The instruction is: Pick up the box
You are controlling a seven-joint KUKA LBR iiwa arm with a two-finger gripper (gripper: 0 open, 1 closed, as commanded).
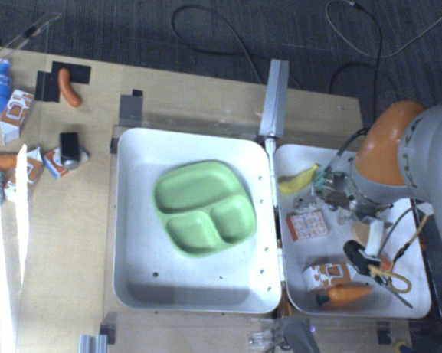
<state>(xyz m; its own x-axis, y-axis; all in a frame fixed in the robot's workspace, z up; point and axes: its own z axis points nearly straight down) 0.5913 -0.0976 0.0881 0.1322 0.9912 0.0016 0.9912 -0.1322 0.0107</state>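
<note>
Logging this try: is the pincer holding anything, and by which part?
Cannot be told: the wrist masks the pincer over the right bin. The red-patterned box lies flat beside it.

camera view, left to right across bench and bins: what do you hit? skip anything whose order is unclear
blue bottle → orange sausage-shaped toy → green divided plate → banana → carrot

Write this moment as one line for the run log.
end effector: over right bin, near box | box: lying flat there, not held | left bin: green plate
</note>
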